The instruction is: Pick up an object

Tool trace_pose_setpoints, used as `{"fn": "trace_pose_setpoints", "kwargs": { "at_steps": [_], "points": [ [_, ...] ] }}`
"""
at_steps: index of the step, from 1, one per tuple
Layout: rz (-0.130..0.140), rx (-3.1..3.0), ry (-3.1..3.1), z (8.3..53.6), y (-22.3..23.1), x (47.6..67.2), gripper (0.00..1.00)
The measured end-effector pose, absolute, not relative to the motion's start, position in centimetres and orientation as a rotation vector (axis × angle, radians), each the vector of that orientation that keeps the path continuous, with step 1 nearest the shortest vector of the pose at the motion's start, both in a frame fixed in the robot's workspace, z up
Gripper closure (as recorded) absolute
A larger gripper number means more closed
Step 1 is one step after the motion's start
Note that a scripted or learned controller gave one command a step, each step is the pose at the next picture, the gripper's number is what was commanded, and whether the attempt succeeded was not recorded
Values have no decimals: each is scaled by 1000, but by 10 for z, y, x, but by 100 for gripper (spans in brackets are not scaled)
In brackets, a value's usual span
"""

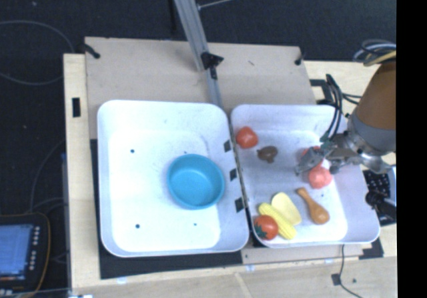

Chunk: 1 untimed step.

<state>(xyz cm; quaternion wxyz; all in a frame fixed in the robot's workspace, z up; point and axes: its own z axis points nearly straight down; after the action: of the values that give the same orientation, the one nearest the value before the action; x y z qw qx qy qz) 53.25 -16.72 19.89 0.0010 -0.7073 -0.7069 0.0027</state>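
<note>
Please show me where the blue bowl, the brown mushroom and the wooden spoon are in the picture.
Blue bowl (195, 181): camera view, on the inside bottom of the bowl.
Brown mushroom (267, 153): camera view, on its cap.
Wooden spoon (315, 207): camera view, where the handle meets the wider end.

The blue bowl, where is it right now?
The blue bowl sits in the left bin, a little right of its middle, close to the wall shared with the right bin holding the toy food.
</note>
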Motion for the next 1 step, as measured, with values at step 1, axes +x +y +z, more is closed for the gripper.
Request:
{"fn": "trace_pose_setpoints", "kwargs": {
  "at_steps": [1],
  "points": [
    [7,-2224,-2221,144,-174,541,0]
  ]
}}
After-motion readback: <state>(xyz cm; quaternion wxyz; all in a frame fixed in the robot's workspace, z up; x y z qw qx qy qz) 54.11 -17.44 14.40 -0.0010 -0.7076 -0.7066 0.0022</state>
